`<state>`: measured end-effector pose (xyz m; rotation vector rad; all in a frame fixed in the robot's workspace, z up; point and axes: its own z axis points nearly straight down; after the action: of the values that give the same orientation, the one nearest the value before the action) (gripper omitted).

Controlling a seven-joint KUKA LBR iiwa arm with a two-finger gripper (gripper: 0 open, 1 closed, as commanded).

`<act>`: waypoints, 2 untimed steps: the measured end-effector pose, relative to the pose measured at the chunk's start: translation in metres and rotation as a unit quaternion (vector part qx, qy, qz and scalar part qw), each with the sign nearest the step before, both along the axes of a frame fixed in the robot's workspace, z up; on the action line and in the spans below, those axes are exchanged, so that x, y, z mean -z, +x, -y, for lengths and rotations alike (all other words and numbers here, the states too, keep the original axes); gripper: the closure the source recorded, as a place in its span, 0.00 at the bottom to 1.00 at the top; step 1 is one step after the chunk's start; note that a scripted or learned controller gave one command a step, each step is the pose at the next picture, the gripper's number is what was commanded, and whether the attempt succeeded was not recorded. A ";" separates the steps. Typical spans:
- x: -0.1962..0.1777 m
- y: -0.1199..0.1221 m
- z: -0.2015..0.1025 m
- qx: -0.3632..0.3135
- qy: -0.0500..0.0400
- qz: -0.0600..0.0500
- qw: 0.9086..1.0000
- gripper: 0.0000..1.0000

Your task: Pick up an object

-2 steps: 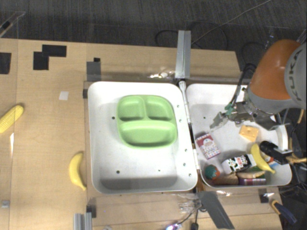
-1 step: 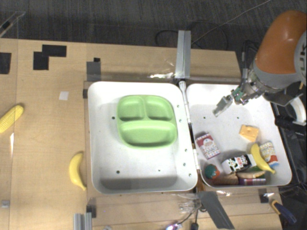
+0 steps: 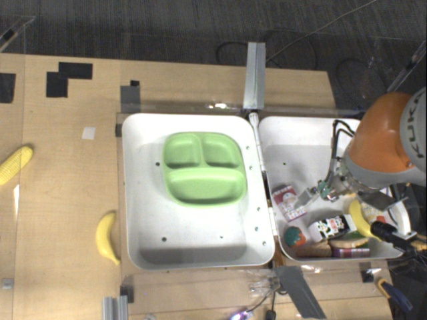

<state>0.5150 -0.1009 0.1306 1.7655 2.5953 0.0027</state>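
Observation:
The right bin [image 3: 293, 142] holds several small objects along its near side. There is a pink and white packet [image 3: 285, 200], a green and red ball [image 3: 292, 236], a brown piece [image 3: 313, 249], a black and white item [image 3: 331, 227] and a yellow banana [image 3: 360, 220]. My gripper [image 3: 319, 192] hangs low over the middle of this bin. It is just right of the packet and above the black and white item. The arm's orange band [image 3: 377, 139] and grey wrist cover the bin's right part. I see nothing clearly held.
In the left bin [image 3: 140, 199] lies a green divided plate [image 3: 201, 167]. On the bench left of the bins lie a yellow corn cob [image 3: 15, 165] and a second banana [image 3: 107, 237]. A metal post [image 3: 255, 75] stands behind the bins' shared wall.

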 end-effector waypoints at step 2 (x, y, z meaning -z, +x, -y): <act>0.034 0.033 -0.005 0.020 -0.001 0.016 1.000 0.00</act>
<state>0.5476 -0.0957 0.0963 1.8007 2.5383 0.0282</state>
